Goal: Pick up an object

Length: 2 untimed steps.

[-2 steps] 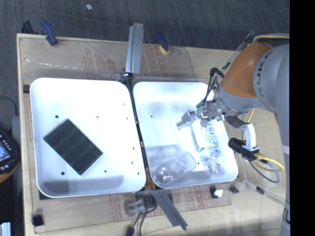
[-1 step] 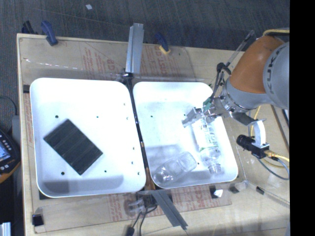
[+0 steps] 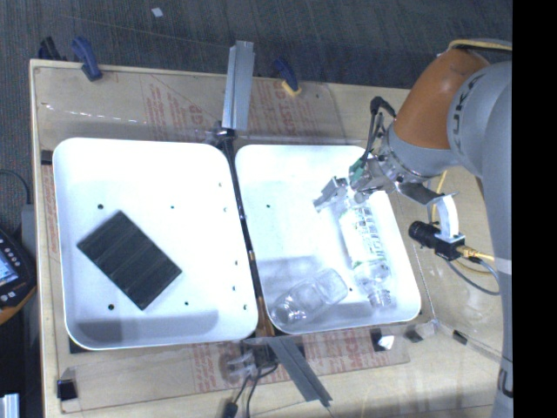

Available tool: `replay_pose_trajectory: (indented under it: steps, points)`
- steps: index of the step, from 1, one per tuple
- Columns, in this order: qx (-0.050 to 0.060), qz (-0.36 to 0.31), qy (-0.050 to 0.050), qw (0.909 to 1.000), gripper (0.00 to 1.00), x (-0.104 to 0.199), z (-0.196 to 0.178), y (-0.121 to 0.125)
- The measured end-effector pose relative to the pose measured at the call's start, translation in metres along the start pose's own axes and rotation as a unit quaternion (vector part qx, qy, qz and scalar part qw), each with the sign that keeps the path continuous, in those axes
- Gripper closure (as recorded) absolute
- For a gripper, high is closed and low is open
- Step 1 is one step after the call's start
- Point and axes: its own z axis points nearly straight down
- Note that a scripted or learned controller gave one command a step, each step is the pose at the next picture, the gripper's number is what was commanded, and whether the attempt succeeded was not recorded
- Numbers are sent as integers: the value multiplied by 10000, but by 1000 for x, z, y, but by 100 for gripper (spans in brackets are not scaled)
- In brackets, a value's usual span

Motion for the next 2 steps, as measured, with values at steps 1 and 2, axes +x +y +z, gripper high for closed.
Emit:
replay_pose_trajectory:
  steps: [1, 2]
  points:
    - [13, 299, 4, 9996, 0, 4, -12, -26]
    - [15, 216, 1, 9998, 0, 43, 95, 4]
